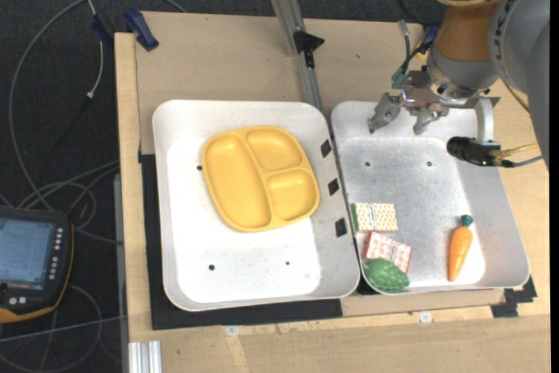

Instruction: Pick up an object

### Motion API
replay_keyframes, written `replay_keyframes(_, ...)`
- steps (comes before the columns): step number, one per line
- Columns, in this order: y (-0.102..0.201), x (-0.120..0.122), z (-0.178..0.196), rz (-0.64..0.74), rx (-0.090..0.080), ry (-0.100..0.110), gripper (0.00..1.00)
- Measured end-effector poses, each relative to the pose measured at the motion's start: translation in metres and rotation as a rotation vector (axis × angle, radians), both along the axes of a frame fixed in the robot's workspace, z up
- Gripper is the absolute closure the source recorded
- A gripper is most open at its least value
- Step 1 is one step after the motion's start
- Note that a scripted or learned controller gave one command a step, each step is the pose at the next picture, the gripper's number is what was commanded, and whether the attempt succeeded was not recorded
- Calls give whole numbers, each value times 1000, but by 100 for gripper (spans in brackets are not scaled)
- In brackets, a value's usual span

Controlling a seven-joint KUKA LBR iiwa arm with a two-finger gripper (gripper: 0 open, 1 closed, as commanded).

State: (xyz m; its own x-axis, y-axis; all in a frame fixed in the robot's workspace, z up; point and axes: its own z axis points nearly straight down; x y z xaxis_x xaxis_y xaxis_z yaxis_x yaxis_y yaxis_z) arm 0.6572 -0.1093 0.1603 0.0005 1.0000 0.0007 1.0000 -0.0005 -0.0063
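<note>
The pincer [403,120] hangs open and holds nothing; the carrot [459,250] lies well below it, toward the bin's near right corner, standing almost straight up and down

Yellow tray [258,177]; orange carrot [459,252]; white bins [175,214].

a wooden bench [218,57] carries two shallow white bins side by side on a black mat [155,275]. the left bin [175,188] and right bin [419,188] nearly touch.
</note>
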Motion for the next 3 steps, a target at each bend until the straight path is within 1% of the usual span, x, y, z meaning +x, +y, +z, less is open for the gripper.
replay_keyframes(1, 7, -2, -62, 2, 1, 1, 0)
replay_keyframes(2, 7, 0, -46, 2, 0, -7, 100)
replay_keyframes(3, 0, 8, 15, 1, -2, -15, 100)
